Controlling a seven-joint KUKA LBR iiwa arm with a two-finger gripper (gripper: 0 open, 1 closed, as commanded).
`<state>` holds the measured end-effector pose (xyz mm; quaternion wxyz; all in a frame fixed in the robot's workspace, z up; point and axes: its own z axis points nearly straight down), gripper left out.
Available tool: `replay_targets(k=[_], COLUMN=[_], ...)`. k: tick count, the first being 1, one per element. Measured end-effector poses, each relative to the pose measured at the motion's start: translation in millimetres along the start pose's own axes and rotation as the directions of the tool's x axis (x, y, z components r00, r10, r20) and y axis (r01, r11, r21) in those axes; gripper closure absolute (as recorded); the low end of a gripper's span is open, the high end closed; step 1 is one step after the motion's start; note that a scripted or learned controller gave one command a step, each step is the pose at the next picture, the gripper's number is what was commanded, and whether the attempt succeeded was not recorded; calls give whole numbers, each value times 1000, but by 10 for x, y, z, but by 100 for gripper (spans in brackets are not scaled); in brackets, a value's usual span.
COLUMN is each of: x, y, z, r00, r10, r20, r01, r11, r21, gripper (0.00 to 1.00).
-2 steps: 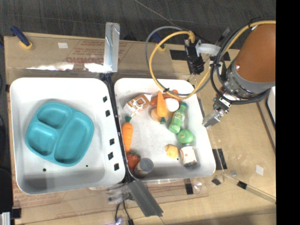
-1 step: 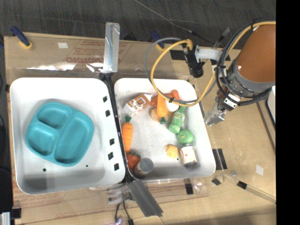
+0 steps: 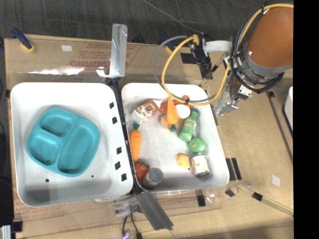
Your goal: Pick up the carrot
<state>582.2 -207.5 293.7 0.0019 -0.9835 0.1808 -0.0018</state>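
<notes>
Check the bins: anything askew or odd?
Nothing damaged or spilled. The right bin is a jumble, items piled near its far edge; the carrot lies flat by the left wall. The teal tray sits tilted in the left bin.

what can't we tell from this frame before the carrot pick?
- Gripper: small and dark beside the right bin's far corner; whether it is open is unreadable.
- Carrots: one lies by the divider, another sits in the pile, its lower end hidden behind the green bottle.
- Can: label too small.
- Tomato: partly hidden by the can.
</notes>
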Motion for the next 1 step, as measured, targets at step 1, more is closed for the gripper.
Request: replay_targets(k=[1], x=[117], y=[-54], z=[274], r00=[986], r10=[-169], r20=[-1], r01=[169], r11=[986], r21=[3], gripper=[100])
